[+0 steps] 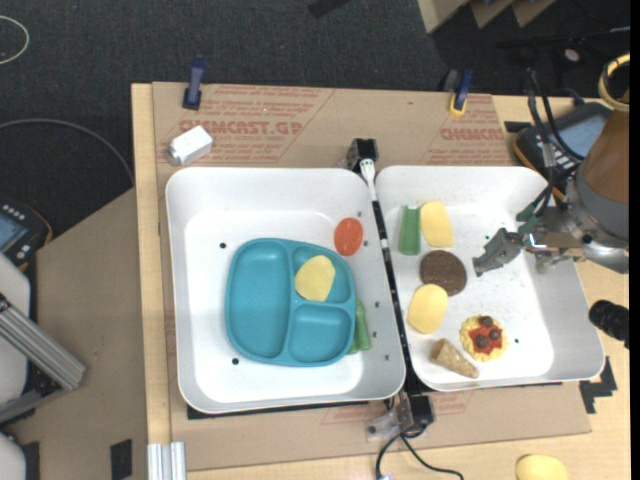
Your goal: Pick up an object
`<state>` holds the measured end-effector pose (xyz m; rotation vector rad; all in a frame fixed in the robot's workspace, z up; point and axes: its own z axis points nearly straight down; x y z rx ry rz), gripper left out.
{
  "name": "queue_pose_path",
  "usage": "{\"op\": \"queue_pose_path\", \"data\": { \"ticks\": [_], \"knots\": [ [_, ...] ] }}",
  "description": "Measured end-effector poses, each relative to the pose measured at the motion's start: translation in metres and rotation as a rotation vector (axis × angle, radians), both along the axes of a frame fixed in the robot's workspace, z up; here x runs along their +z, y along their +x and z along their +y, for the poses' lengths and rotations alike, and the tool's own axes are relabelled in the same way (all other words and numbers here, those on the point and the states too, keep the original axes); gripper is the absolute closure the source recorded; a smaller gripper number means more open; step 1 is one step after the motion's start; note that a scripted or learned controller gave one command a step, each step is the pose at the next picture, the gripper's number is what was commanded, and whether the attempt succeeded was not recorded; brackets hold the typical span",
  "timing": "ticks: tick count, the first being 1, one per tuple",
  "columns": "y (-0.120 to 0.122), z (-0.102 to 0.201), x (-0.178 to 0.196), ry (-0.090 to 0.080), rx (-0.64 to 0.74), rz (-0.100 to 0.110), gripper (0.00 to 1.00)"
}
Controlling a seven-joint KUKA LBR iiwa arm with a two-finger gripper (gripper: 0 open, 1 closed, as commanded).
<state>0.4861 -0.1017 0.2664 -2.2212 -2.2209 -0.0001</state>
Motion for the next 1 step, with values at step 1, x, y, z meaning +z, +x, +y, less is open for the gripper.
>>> {"op": "queue_pose_path", "data": {
  "ticks": [1],
  "knots": [
    [-0.0092, 0.1050, -0.0869, 0.005, 0.011, 0.012, 0.00]
  ]
}}
